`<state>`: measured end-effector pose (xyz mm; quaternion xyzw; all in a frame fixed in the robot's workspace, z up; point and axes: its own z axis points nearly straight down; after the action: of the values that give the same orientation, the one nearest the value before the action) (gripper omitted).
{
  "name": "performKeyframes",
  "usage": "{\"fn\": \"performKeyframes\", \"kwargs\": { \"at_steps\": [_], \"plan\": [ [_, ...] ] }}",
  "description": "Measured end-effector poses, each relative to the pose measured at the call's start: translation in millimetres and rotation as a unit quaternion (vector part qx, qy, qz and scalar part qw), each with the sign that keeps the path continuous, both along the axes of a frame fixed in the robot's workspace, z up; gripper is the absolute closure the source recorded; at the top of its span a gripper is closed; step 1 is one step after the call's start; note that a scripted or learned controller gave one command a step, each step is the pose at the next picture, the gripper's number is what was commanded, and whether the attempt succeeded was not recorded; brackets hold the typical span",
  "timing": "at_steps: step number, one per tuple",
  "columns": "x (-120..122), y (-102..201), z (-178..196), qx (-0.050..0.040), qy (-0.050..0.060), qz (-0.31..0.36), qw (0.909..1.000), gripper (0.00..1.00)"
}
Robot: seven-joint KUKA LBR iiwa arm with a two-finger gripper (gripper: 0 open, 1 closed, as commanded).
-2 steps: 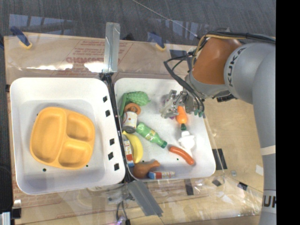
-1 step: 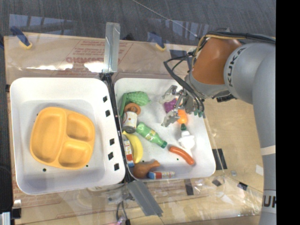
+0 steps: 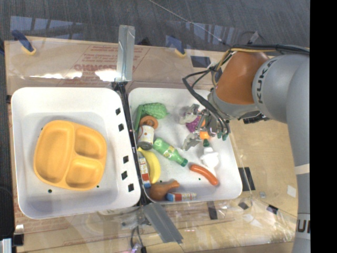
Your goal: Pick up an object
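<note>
My gripper [image 3: 190, 126] hangs over the upper right part of the right bin [image 3: 231, 181]. Its two metal fingers [image 3: 188, 112] are spread apart, so it is open. A small purple object [image 3: 195, 123] lies between the fingers close to the palm, not clamped. Beside the wrist I see a small orange and green piece [image 3: 204, 136]. A green bottle [image 3: 171, 153] lies just below and left of the gripper. A white lump [image 3: 209, 157] sits below it.
The right bin also holds a green leafy toy [image 3: 151, 110], a small can [image 3: 146, 136], a banana [image 3: 153, 165], a red sausage [image 3: 204, 174], a brown drumstick [image 3: 162, 187] and a marker [image 3: 182, 196]. A yellow divided plate [image 3: 70, 154] lies in the left bin [image 3: 21, 101].
</note>
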<state>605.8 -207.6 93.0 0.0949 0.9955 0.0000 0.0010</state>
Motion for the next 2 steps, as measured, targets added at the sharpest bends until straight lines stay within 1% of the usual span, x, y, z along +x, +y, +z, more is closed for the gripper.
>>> {"fn": "performKeyframes", "kwargs": {
  "at_steps": [1,2],
  "plan": [
    [-33,2,0,0.0003,0.000,-0.081,0.9967,0.00],
    [41,-2,25,-0.0004,-0.002,-0.038,0.9993,0.00]
  ]
}}
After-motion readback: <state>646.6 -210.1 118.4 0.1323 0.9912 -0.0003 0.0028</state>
